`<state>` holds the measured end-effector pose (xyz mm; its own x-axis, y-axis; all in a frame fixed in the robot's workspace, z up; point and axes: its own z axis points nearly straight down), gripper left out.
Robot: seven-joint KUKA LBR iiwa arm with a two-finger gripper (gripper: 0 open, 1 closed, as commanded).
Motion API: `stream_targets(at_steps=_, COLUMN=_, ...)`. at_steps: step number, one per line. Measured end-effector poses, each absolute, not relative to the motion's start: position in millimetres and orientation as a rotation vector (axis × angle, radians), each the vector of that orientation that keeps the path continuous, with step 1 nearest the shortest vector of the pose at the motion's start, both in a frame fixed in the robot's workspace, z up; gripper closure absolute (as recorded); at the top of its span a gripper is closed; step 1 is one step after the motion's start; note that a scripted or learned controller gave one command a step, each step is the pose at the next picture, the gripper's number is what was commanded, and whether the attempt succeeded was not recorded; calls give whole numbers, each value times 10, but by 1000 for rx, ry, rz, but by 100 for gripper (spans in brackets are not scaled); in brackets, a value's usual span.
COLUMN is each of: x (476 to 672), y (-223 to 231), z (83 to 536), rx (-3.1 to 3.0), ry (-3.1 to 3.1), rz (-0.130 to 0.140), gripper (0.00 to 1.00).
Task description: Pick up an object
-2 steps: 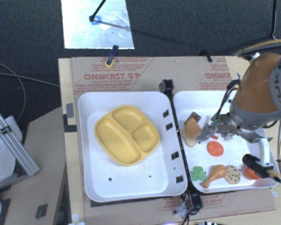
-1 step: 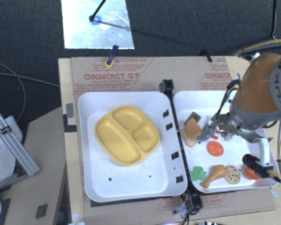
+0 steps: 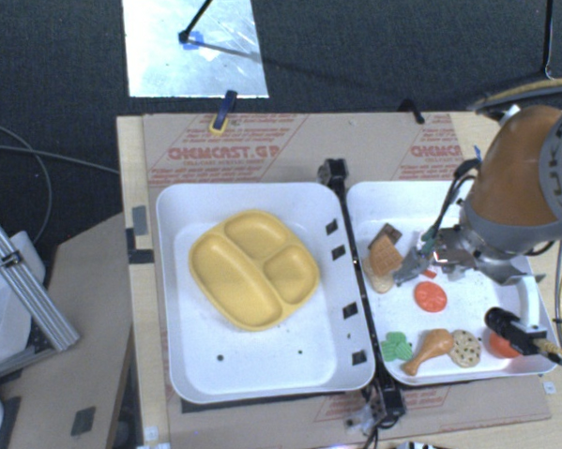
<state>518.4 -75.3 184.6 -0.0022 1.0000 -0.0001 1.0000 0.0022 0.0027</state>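
Starting at the far left of the frame: an aluminium frame (image 3: 25, 279) leaning over a pale side table, with dark carpet (image 3: 48, 81) around, so a lab floor and not a kitchen. Further up, left of centre, a shiny sheet (image 3: 194, 40) lying flat on the carpet. Below it, a cardboard sheet (image 3: 286, 143) with red print, spread under both bins, probably to protect the bench and keep the bins level.

Moving right, the left bin (image 3: 177, 299), white and shallow, holding a yellow divided plate (image 3: 250, 267) flat in its middle, well apart from the arm. Then a row of black clips (image 3: 345, 281) between the bins, likely there to lock them together.

Next, the right bin (image 3: 392, 199), with all the small toy food. Near its left wall, a toy bread slice (image 3: 382, 259); at the lower edge a green leafy piece (image 3: 394, 344), a chicken drumstick (image 3: 428, 349) and a cookie (image 3: 465, 348); in the middle a red tomato slice (image 3: 430, 297).

Low over this bin, the gripper (image 3: 416, 263), just beside the bread slice and above the tomato slice in the frame, reaching in from the right. Cannot tell if open or closed, and nothing seen held in it. Judging by this position, the bread slice as the likely object to pick, not yet lifted.
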Motion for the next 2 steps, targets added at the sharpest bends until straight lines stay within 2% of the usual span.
stream_targets(at_steps=2, x=5184, y=-753, z=1846, rx=2218, ry=2222, rz=3, gripper=0)
